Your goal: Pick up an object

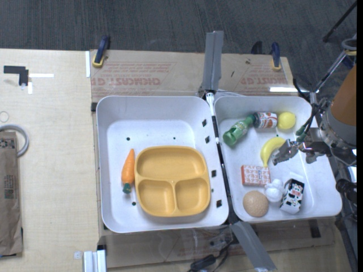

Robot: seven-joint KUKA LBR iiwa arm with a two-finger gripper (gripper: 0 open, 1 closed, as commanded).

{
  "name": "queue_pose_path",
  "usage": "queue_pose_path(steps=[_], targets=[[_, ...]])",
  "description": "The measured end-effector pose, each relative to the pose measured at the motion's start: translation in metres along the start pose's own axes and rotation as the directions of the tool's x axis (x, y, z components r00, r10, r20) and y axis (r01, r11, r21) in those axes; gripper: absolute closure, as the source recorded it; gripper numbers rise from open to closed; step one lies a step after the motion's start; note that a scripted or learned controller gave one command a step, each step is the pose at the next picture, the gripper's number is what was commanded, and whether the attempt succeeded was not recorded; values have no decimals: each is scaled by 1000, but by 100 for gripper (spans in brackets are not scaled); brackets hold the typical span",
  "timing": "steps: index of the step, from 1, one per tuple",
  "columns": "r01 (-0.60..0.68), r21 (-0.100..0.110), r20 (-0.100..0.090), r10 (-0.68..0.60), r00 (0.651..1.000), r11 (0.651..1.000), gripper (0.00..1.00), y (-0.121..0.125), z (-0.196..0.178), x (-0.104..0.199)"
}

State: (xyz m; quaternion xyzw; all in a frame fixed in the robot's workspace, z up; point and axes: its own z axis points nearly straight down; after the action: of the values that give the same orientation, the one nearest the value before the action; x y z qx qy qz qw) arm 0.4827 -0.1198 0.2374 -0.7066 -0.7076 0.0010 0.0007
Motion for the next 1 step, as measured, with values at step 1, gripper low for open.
queue_pose_path(steps=[1], targets=[[-85, 1, -1, 85, 996, 996, 0, 59, 130, -31]])
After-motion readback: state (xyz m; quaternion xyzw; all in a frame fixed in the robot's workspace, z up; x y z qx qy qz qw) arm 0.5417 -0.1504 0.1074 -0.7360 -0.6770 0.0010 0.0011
